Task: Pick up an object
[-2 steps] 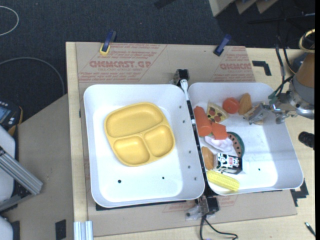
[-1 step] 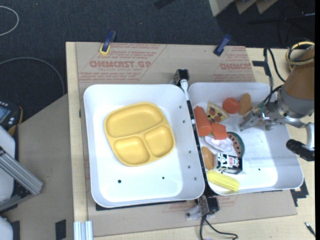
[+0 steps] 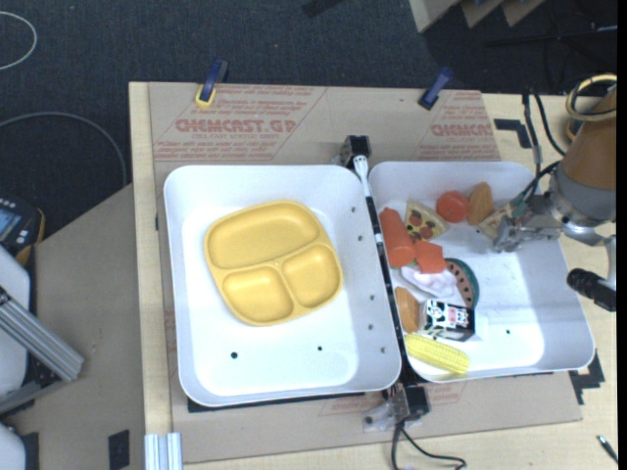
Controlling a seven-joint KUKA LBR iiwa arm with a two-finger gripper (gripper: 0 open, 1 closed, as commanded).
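Far to the gripper's left you have the left bin (image 3: pixel 186 262), with a yellow divided plate (image 3: pixel 272 260) lying in it. Moving toward the gripper, the right bin (image 3: pixel 534 336) holds the toy food along its left wall — a corn cob (image 3: pixel 437 354) nearest you, a milk carton (image 3: pixel 449 318), a watermelon slice (image 3: pixel 464 282), a hot dog (image 3: pixel 396 237) and a pizza slice (image 3: pixel 424 221). A tomato (image 3: pixel 452 206) and a bread piece (image 3: pixel 480 203) lie just left of the gripper (image 3: pixel 507 233), which sits low over the bin floor — nothing visibly in its grasp.
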